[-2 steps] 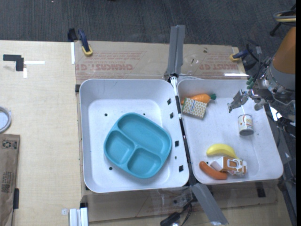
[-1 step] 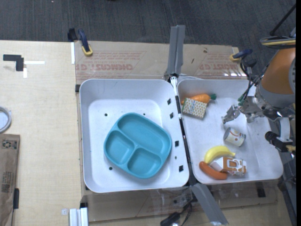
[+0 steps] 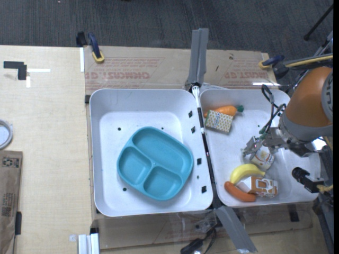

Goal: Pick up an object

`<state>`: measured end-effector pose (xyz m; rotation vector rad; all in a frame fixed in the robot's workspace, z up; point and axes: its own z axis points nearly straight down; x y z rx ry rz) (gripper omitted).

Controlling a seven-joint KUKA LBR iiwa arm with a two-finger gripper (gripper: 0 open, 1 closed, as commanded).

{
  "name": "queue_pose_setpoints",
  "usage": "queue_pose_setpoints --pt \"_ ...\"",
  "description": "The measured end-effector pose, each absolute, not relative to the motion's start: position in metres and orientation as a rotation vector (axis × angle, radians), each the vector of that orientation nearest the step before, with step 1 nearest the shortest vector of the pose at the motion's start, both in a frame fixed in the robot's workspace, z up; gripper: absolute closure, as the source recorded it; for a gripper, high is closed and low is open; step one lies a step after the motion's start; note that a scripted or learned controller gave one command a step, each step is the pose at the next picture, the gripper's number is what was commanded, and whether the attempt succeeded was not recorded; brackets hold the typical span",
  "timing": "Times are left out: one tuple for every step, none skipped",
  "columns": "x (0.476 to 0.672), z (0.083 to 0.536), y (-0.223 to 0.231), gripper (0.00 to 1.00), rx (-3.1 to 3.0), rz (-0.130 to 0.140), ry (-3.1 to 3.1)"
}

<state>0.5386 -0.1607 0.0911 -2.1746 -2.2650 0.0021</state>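
In the right bin, my gripper hangs low over a small pale object just above the yellow banana. Below the banana lie a red-orange sausage-shaped toy and a small orange-and-white carton. At the bin's far end an orange carrot rests beside a speckled beige block. The grey arm with its orange band reaches in from the right.
The left bin holds a blue divided plate. A grey divider post stands between the bins at the back. A roll of tape and a brown paper bag lie on the bench at far left.
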Motion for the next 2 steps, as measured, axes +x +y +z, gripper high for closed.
queue_pose_setpoints --pt "0.539 0.1 -0.162 1.0 -2.18 0.001 -2.262" --pt "0.538 0.249 -0.125 1.0 -2.329 0.003 -2.109"
